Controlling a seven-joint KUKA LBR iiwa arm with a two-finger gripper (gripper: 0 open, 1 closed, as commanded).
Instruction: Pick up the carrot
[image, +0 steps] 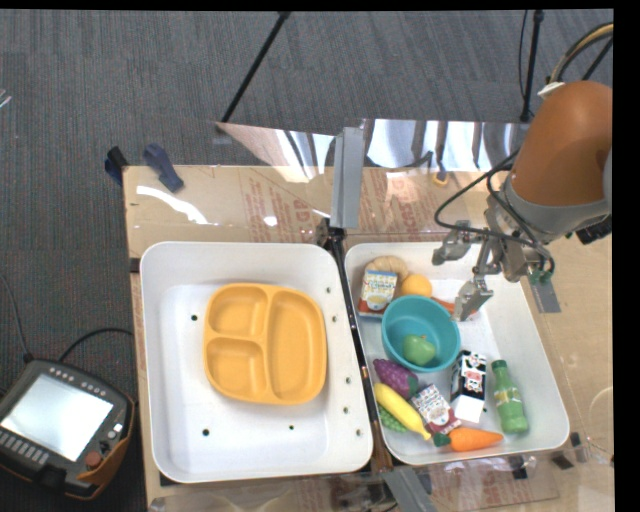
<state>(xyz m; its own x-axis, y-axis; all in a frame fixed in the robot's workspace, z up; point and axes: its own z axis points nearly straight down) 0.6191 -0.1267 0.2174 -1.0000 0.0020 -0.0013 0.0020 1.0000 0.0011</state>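
Observation:
The carrot (477, 438), orange with a green top, lies at the front edge of the right bin (540, 345), between a yellow banana (401, 408) and a green bottle (510, 398). My gripper (506, 295) hangs over the back half of that bin, just right of the teal bowl (420, 322) and well behind the carrot. Its two fingers (470, 299) stand apart, open, with nothing between them.
The bowl holds a green fruit (420, 349). Around it lie an orange (416, 286), a snack packet (380, 287), a purple eggplant (393, 375), a small packet (432, 404) and a black-and-white carton (470, 378). A yellow divided plate (265, 343) sits in the left bin (170, 300).

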